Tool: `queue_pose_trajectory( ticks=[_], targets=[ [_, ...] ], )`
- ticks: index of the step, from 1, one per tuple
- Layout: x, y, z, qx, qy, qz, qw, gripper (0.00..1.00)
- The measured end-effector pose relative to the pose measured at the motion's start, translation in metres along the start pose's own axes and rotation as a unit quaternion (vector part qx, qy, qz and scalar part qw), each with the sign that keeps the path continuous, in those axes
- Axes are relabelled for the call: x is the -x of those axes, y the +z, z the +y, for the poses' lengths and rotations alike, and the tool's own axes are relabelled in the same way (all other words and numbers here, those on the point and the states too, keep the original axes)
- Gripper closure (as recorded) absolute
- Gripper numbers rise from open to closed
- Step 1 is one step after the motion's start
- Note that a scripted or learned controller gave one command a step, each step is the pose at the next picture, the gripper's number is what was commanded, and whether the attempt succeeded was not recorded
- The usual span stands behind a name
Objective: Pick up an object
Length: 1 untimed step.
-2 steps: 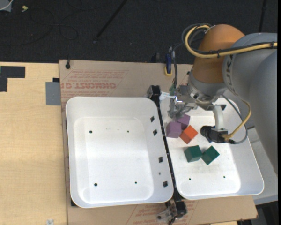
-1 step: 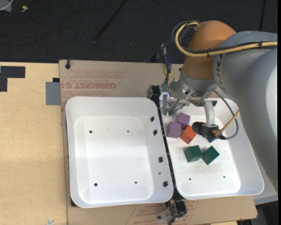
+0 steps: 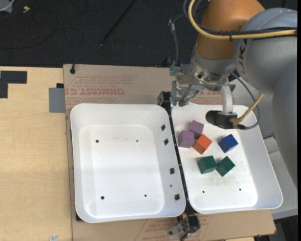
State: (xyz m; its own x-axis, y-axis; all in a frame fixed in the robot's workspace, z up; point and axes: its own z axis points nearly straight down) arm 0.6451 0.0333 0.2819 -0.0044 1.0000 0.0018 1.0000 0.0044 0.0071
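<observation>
The counter (image 3: 25, 149) bears two white bins; the left bin (image 3: 85, 119) sits beside the right bin (image 3: 266, 185). The arm (image 3: 271, 49) hangs over the right bin's far-left corner, its pincer (image 3: 183, 95) holding nothing visible; its opening I cannot tell. Six cubes cluster mid-bin: two purple cubes (image 3: 186, 138), touching an orange cube (image 3: 202, 144); two green cubes (image 3: 206, 164) nearer; a blue cube (image 3: 228, 143) rightward.

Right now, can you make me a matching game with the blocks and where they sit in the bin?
Things:
1. orange block
2. blue block
3. two green blocks
4. two purple blocks

Places:
A. farthest right of the blocks
B. nearest the divider between the bins
C. between the purple blocks and the blue one
D. nearest the front edge

Pairs: 1-C, 2-A, 3-D, 4-B
</observation>
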Motion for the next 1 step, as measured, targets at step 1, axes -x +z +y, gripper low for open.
queue_pose_trajectory(
  ticks=[1],
  targets=[
    [0.0020, 0.0066, -0.0015, -0.005, 0.001, -0.001, 1.0000, 0.00]
  ],
)
